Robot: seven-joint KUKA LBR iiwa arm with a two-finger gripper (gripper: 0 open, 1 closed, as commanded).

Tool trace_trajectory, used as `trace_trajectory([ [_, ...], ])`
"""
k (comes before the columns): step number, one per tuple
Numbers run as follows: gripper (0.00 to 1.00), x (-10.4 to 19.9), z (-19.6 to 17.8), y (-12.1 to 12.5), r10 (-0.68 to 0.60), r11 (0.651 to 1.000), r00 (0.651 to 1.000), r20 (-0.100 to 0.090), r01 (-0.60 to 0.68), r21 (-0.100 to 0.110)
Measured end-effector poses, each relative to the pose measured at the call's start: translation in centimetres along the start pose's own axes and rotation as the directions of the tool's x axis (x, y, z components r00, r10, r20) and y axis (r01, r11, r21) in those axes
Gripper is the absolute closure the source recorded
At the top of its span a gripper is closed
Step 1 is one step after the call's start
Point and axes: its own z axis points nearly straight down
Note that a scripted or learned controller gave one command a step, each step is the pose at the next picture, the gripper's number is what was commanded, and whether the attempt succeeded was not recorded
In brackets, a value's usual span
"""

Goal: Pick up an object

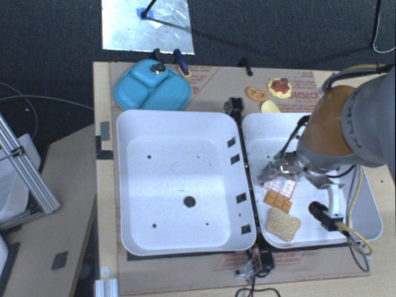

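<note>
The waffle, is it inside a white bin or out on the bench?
Inside. The waffle lies flat on the floor of the right bin, within its rim, just above the cracker and below the gripper.

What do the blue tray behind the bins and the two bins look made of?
Blue tray: likely moulded plastic, smooth and slightly glossy, with rounded compartments. Left bin and right bin: probably thin formed plastic, matte white, with rounded corners and soft highlights.
</note>
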Motion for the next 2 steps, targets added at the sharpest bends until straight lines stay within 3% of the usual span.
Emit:
trace_trajectory([
  [1, 0.0, -0.1, -0.1, -6.3, 0.002, 1.0, 1.0, 0.0, -0.002, -0.003],
  [2, 1.0, -0.2, -1.2, -6.0, 0.002, 1.0, 1.0, 0.004, -0.002, -0.007],
])
